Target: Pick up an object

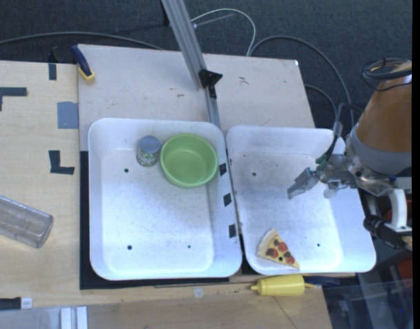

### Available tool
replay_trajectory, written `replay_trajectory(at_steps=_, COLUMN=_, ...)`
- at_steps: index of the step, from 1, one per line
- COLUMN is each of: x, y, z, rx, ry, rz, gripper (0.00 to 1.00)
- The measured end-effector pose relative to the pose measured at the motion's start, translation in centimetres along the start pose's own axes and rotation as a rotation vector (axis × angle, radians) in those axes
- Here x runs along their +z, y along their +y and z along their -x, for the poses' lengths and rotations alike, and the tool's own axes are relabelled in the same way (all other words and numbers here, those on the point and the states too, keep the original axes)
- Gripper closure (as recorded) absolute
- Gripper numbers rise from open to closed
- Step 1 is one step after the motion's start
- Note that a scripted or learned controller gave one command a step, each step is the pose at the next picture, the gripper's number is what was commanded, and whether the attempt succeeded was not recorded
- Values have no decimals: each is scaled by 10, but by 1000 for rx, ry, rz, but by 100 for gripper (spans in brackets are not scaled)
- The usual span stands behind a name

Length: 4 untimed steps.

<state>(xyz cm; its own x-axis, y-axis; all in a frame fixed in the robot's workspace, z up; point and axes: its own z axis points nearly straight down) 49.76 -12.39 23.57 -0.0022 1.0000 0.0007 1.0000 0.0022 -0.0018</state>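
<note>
Hovering above the right bin (347, 252), the gripper (311, 182) is being carried at the end of the grey arm (381, 125) that is reaching in from the right. Nothing is being held between its fingers, and they are being presented spread apart, one dark finger pointing down-left and the other lying nearer the wrist. The step in hand is being judged as the approach: no object is yet being touched.

The nearest candidate is the pizza slice (277, 248), a flat toy wedge lying near the front edge of the right bin, well apart from the gripper and nearer the camera. For a grasp on it, the gripper is being required to travel toward the front of the bin and to descend almost to the floor, since so thin a piece is likely to be slipping under the fingertips.

In the left bin (100, 204), a green bowl (189, 160) is being kept at the back, with a small can (149, 151) just beside it on its left; both are being judged as a longer reach across the raised rims where the bins are meeting. A yellow bottle (278, 286) is lying on the bench just in front of the right bin, and a clear tube (18, 219) is lying far left. A slanted metal rail (186, 36) is crossing above the back of the bench.
</note>
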Motion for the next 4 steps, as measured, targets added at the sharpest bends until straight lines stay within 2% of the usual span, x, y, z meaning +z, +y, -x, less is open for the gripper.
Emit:
replay_trajectory(at_steps=1, x=0, y=0, z=0, rx=0, ry=0, rz=0, gripper=0)
replay_trajectory(at_steps=3, x=128, y=-8, z=-5, rx=2, ry=1, rz=-8, gripper=0)
replay_trajectory(at_steps=4, x=146, y=-8, z=-5, rx=2, ry=-2, rz=2, gripper=0)
